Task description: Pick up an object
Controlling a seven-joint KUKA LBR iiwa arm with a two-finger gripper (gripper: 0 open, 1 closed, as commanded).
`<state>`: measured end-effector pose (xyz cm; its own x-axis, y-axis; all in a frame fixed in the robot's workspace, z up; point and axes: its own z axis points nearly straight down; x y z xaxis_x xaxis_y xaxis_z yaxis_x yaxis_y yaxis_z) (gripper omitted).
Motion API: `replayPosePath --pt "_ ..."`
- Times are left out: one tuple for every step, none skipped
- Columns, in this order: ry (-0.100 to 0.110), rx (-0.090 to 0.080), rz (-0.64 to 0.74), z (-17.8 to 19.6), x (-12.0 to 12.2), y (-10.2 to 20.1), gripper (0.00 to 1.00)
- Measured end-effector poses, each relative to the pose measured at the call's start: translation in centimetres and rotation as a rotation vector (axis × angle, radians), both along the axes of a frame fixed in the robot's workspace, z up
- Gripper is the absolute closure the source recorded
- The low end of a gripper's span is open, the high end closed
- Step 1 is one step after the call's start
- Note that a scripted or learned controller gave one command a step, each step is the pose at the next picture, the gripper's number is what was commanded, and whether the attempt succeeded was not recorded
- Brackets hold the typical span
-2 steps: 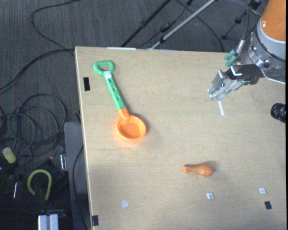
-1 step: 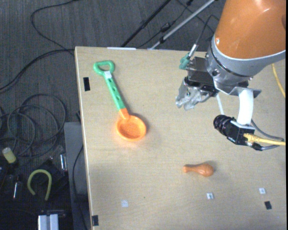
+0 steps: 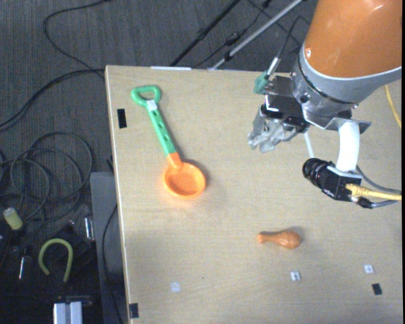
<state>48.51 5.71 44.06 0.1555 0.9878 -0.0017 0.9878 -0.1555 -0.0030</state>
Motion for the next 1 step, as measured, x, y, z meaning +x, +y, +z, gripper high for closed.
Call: replayPosePath --pt "0.003 0.001 0.048 -20.24 -0.23 4.40 1.00"
